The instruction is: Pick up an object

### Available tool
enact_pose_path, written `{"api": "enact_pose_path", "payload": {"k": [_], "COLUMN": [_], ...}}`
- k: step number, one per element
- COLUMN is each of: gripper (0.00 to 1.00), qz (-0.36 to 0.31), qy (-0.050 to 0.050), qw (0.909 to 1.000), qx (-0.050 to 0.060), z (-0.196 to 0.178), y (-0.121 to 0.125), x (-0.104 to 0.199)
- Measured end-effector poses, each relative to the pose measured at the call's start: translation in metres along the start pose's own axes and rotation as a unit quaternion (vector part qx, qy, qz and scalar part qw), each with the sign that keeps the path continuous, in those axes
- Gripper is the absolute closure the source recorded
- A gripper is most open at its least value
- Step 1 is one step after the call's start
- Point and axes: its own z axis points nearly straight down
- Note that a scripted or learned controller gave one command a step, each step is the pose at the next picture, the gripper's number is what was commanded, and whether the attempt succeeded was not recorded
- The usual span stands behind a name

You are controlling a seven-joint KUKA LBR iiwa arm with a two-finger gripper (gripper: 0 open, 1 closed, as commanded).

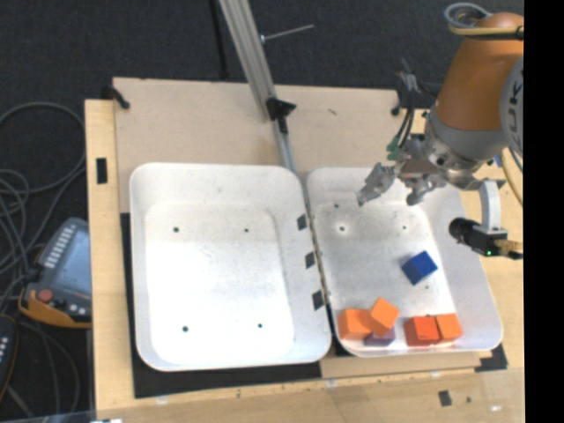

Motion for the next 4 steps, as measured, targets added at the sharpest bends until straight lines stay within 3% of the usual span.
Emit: {"api": "enact_pose_path", "payload": {"k": [1, 2, 4], "gripper": [0.0, 0.0, 0.0], "qz": [0.0, -0.003, -0.003], "qy": [-0.001, -0.006, -0.008], "qw": [1.0, 0.9999, 0.9998], "qx": [0.005, -0.011, -0.017], "z": [0.095, 0.143, 0.147], "y": [-0.035, -0.058, -0.019], "x": [-0.05, -0.104, -0.112]}}
